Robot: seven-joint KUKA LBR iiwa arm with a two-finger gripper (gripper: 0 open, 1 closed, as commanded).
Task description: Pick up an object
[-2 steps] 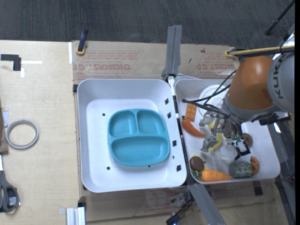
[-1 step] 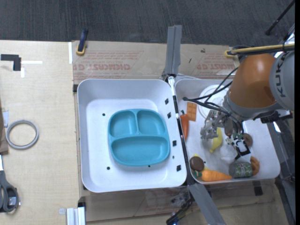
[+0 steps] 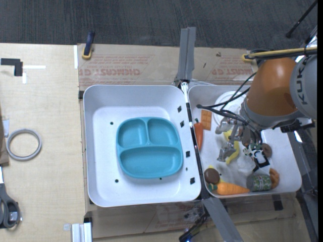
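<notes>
My gripper (image 3: 233,144) hangs low in the right bin (image 3: 287,185), just below the arm's orange band. Right under it lies a yellow banana-like piece (image 3: 230,156), close to the gripper or touching it; I cannot tell which. Around it lie an orange waffle piece (image 3: 206,119), a carrot (image 3: 198,135) against the bin's left wall, a brown round item (image 3: 212,175), a second carrot (image 3: 231,188), a green can (image 3: 260,182), and a brown piece (image 3: 265,149). The arm hides the back of the bin.
The left bin (image 3: 98,150) holds a blue divided plate (image 3: 149,147). A grey tape ring (image 3: 22,144) and scissors (image 3: 9,212) lie on the bench at the far left. A white round object (image 3: 228,103) sits partly hidden behind the arm.
</notes>
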